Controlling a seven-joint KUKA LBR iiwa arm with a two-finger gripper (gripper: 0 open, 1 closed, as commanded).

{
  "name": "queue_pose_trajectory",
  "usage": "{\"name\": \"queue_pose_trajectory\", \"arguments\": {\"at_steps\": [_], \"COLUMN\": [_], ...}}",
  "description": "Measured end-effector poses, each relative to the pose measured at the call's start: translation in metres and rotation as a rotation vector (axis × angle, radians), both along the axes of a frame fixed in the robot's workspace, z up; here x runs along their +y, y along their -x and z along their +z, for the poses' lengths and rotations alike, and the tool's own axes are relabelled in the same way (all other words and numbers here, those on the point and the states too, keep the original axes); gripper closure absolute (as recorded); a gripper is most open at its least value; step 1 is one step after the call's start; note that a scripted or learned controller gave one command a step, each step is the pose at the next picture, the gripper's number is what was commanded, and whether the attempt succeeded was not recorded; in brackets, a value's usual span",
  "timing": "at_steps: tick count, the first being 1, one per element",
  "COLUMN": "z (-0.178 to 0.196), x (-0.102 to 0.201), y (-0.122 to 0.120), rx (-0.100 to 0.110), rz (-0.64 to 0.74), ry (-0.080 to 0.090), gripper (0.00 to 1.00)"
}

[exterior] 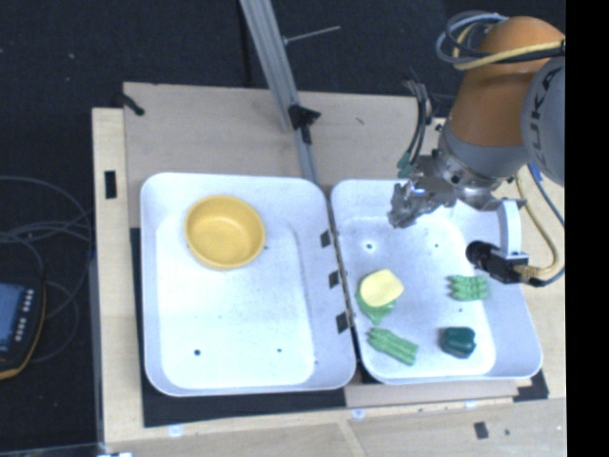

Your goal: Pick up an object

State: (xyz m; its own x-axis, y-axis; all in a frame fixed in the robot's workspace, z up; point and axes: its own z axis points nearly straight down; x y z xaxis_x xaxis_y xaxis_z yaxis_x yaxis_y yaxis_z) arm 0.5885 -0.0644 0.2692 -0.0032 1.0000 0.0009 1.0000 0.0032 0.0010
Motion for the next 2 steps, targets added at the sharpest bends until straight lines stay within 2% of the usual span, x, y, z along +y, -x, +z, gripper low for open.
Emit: {"name": "queue_pose_trajectory", "arguments": {"at_steps": [1,2], "z": [0.003,-0.014], "x": [0.055,0.112], "y": [0.011,0.016], "rx": [0.000,0.001], "rz": [0.002,0.000], "ry": [0.000,0.001], "gripper": [1.00,1.00]}}
